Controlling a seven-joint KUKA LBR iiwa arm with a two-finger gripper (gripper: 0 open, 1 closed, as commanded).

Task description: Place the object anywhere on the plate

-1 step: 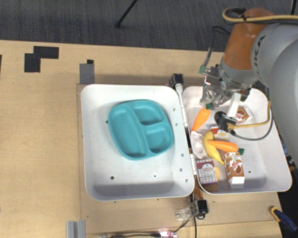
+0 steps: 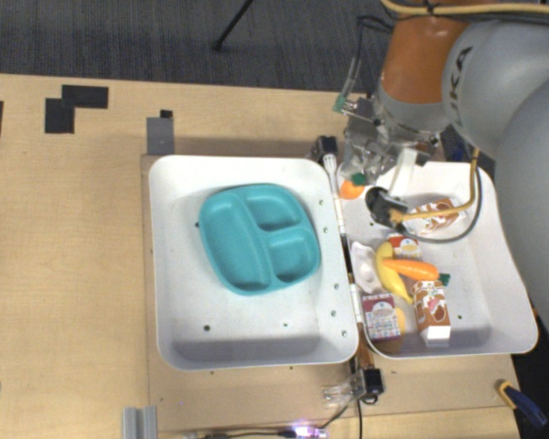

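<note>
We see the small orange object (image 2: 350, 189) in the right bin (image 2: 494, 332), far-left corner, just below the gripper (image 2: 364, 165); jaw state we can't tell. The teal plate (image 2: 258, 237) sits in the left bin (image 2: 178, 327).

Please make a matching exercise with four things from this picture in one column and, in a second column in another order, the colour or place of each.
Things:
1. plate
2. carrot
3. banana
4. gripper

Descriptions:
A. yellow, lying in the right bin
B. teal, with compartments, in the left bin
C. over the far left corner of the right bin
D. orange, lying across the banana

Pairs: 1-B, 2-D, 3-A, 4-C
</note>
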